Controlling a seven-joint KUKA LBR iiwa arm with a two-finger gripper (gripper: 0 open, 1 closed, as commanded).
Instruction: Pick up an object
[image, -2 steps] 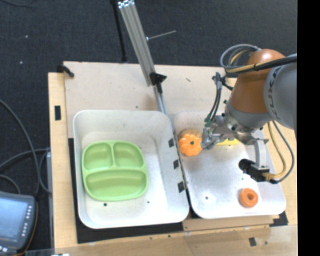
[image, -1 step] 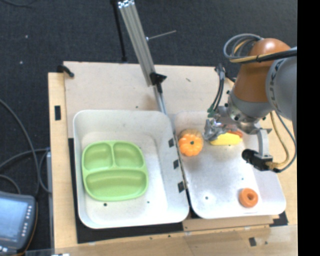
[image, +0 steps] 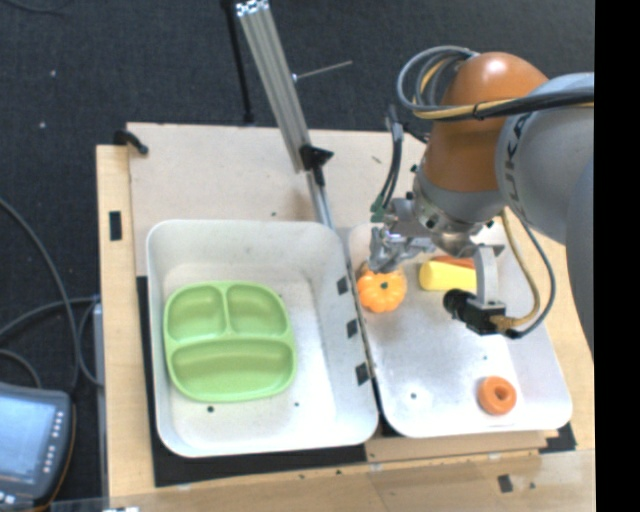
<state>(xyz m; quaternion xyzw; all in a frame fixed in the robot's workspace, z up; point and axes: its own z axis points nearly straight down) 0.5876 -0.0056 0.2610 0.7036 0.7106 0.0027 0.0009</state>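
Gripper (image: 384, 255) right above the small orange pumpkin (image: 381, 291), touching its top; finger state unreadable.

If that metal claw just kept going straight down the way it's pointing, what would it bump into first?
Most likely the small orange pumpkin. The gripper points down into the right bin and sits right above the pumpkin's top. Depth is hard to judge from this slanted view, so it may already be touching it.

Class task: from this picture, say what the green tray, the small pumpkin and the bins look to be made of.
Green tray: likely moulded plastic; uniform colour, soft sheen, rounded compartments.
Pumpkin: probably plastic or rubber toy; smooth, glossy ribs.
Bins: seemingly white plastic, matte, faintly speckled, rounded corners.
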